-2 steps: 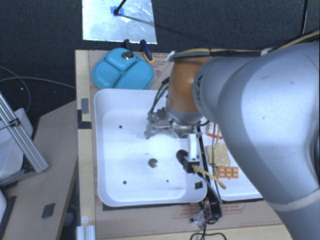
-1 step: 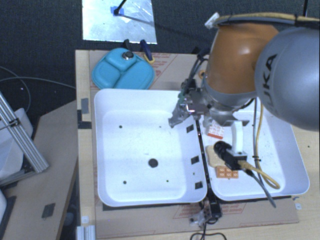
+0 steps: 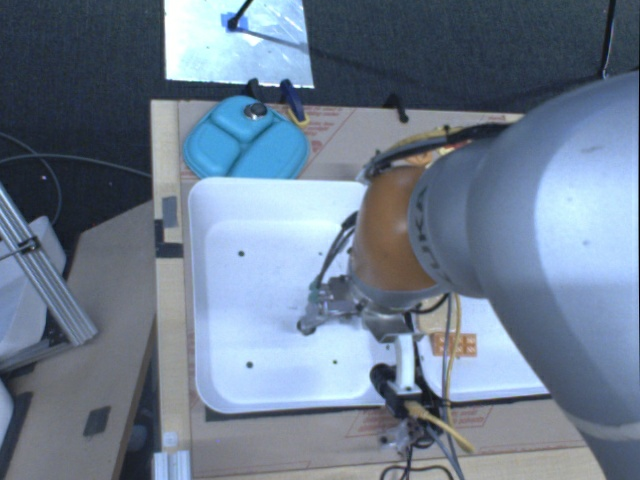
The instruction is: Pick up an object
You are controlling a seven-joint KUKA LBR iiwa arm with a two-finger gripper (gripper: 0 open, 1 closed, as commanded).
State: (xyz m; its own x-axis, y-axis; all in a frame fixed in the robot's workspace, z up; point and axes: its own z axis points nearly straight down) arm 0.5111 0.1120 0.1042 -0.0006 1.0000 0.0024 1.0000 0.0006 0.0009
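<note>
My gripper (image 3: 308, 323) hangs low over the left white bin (image 3: 215, 268), near its middle right. The grey arm with its orange band (image 3: 395, 233) reaches in from the right and hides most of the right bin (image 3: 500, 363). I see no loose object on the visible floor of the left bin. The metal fingertips look small and close together, but the view does not show whether anything lies between them.
A light blue lidded tray (image 3: 246, 140) sits on the bench behind the left bin. A shiny sheet (image 3: 238, 26) lies farther back. Metal rails (image 3: 40, 278) stand at the left beyond the bench edge.
</note>
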